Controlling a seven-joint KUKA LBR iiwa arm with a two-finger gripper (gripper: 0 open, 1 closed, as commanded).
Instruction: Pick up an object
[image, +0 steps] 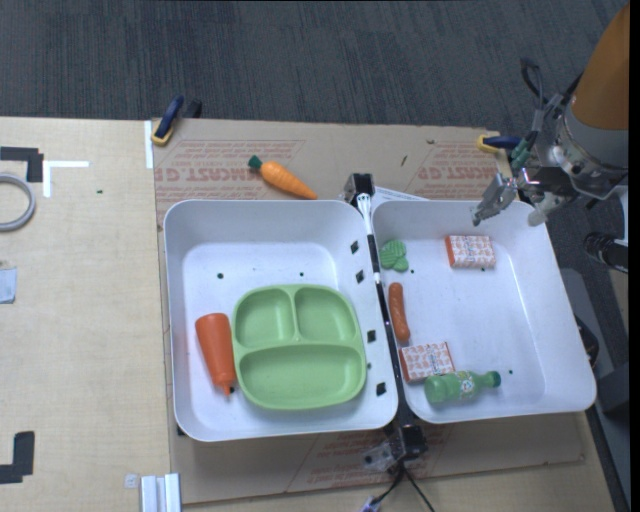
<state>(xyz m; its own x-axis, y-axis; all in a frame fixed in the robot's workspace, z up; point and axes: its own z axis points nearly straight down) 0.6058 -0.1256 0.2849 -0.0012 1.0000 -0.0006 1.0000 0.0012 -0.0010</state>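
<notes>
1. At the near edge of the right bin lie a green bottle, long axis along that edge, and just beyond it a patterned packet.
2. The left bin holds a green divided plate with an orange cylinder beside it, towards the bin's left wall.
3. Farther back in the right bin lie a sausage and a green leafy piece by the left wall.
4. A small red-and-white box sits near the far edge, the likeliest pick.
5. The end effector hangs above the far rim, fingers spread, holding nothing; the box lies just near-left of it.
6. A carrot rests on the counter beyond the bins.
</notes>
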